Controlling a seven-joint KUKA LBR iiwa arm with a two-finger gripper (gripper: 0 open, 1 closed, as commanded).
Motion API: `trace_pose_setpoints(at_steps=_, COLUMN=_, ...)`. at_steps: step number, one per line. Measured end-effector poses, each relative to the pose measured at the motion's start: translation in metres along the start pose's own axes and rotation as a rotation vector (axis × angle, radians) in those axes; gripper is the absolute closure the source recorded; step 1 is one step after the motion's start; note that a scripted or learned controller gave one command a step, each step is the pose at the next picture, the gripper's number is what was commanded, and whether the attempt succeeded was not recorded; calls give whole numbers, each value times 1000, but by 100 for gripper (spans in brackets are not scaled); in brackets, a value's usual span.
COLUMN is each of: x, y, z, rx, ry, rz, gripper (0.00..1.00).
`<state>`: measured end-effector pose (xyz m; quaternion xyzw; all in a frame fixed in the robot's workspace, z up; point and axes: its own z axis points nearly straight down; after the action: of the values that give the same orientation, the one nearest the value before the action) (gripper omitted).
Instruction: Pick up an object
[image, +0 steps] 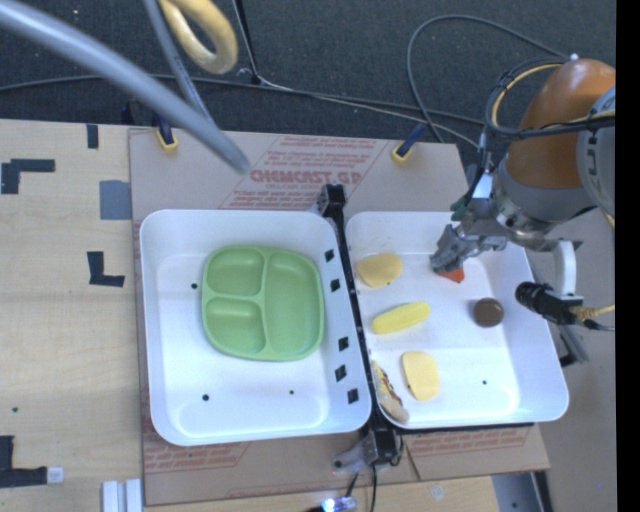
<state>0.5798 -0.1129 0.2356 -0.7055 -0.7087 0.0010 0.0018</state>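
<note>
The right bin (520, 395) holds a pale yellow round piece (379, 269), a yellow oblong piece (400, 318), a yellow wedge (421, 375), a brown round piece (487, 313) and a patterned item (388, 392) at its front left edge. My gripper (449, 262) is low in the back part of this bin, right over a small orange-red object (455, 273) that peeks out beneath it. The arm's orange band (560, 110) rises above the wrist at the right.
The left bin (170, 400) carries a green divided plate (265, 302). A black clip divider (340, 300) runs between the two bins. Cables (430, 60) loop behind the bins, and a grey tube (130, 80) crosses the upper left.
</note>
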Motion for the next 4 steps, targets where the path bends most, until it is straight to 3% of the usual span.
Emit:
trace_pose_setpoints(at_steps=2, x=95, y=-36, z=22, rx=0, ry=-1, rz=0, gripper=100)
trace_pose_setpoints(at_steps=4, x=196, y=-87, z=14, rx=1, ry=-1, rz=-1, gripper=100)
